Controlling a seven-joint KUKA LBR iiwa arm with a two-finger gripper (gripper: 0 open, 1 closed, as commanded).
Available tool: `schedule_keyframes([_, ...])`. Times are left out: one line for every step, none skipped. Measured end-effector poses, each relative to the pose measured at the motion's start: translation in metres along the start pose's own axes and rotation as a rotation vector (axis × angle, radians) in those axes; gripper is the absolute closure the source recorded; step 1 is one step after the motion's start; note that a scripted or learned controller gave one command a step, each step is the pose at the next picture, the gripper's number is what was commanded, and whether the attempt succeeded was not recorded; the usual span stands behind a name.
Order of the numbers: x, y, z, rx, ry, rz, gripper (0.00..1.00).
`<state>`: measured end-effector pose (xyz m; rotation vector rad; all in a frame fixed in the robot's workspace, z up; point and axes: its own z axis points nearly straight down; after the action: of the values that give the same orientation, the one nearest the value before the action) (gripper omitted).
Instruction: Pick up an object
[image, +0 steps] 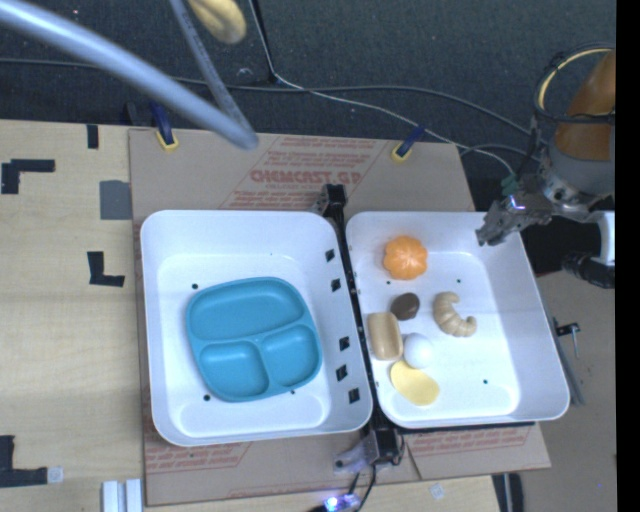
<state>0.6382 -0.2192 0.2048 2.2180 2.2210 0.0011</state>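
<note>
The right bin (500, 300) holds an orange (405, 257), a small dark brown round piece (405, 305), a tan croissant-shaped piece (455, 314), a tan bread-like piece (384, 335), a white egg (418, 351) and a yellow flat piece (415, 384). My gripper (493, 231) hangs at the bin's upper right rim, away from all of these, with nothing seen between its fingers.
The left bin (165, 290) carries a blue divided tray (255, 337). A black hinge strip (345, 300) separates the bins. Cables run across the dark area behind the bench. The arm's orange band (588, 95) is at the far right.
</note>
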Motion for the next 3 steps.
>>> schedule_keyframes([0.006,-0.003,-0.061,-0.002,0.0,-0.001,1.0])
schedule_keyframes([0.06,-0.015,-0.045,0.005,0.003,-0.004,1.0])
schedule_keyframes([0.122,-0.03,-0.039,0.005,0.002,-0.004,1.0])
